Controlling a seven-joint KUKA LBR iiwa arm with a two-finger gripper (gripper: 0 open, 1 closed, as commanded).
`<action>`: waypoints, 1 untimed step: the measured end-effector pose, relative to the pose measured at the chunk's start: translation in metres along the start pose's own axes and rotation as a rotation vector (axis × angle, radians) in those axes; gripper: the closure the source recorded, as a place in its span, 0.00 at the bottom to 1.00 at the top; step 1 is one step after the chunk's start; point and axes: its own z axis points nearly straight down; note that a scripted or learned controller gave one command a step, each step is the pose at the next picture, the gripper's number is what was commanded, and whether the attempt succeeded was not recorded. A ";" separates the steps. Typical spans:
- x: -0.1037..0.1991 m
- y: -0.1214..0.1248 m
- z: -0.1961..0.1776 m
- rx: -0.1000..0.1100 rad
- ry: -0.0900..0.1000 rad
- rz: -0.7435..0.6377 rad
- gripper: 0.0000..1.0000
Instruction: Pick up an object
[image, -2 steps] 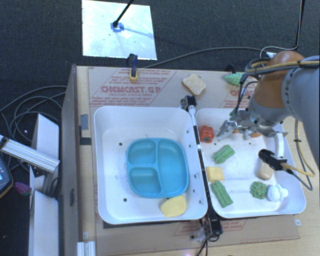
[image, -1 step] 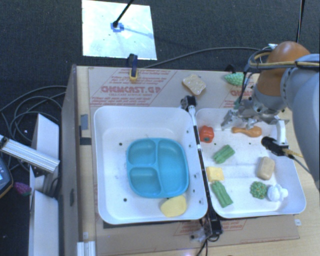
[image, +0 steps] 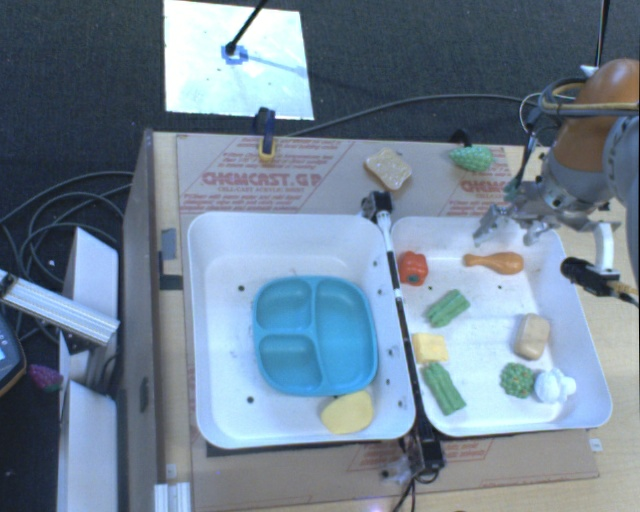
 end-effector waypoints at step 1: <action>0.048 -0.061 0.069 0.005 0.003 0.001 0.00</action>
